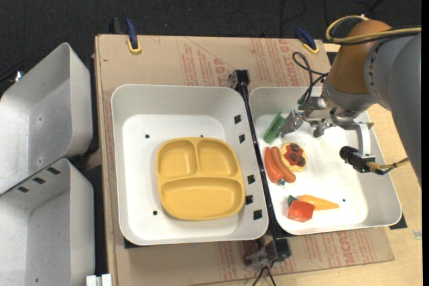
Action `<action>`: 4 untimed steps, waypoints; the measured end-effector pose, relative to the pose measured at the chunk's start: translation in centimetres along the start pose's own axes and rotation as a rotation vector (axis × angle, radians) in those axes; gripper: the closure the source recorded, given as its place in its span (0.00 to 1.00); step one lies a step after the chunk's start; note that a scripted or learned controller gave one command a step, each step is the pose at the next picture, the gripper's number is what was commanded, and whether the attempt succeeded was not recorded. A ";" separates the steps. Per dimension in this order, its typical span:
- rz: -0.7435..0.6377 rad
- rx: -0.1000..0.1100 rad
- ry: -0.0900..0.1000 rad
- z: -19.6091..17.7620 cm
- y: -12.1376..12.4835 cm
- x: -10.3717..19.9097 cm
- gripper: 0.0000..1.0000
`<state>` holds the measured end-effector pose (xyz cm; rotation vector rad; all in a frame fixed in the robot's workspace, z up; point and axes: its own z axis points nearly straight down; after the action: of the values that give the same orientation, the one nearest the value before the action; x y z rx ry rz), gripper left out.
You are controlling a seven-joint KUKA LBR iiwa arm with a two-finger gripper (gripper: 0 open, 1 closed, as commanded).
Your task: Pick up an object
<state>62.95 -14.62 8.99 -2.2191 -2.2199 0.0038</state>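
From my remote station: the desk point(174, 57) is a tan board printed with red lettering, bearing two shallow white bins side by side. The left bin point(127, 144) holds a yellow divided plate point(200, 179) with three compartments. A black divider strip point(253, 144) runs between the left bin and the right bin point(382, 204). Two blue-and-yellow clamps point(133, 37) grip the desk's far edge. Two further white bins point(40, 110) stand tilted off the desk's left side.

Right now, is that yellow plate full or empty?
Empty. The yellow plate in the left bin shows three bare compartments; the toy food, such as the carrot, lies in the right bin.
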 end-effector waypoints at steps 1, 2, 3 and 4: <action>0.000 -0.005 -0.001 -1.3 0.1 0.0 1.00; -0.001 -0.010 -0.002 -5.9 0.8 -0.5 1.00; 0.000 -0.011 -0.002 -11.6 -0.1 -0.5 1.00; -0.003 -0.012 -0.003 -17.0 0.1 -0.6 1.00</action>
<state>63.09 -15.19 26.03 -2.2233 -2.2302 -0.0061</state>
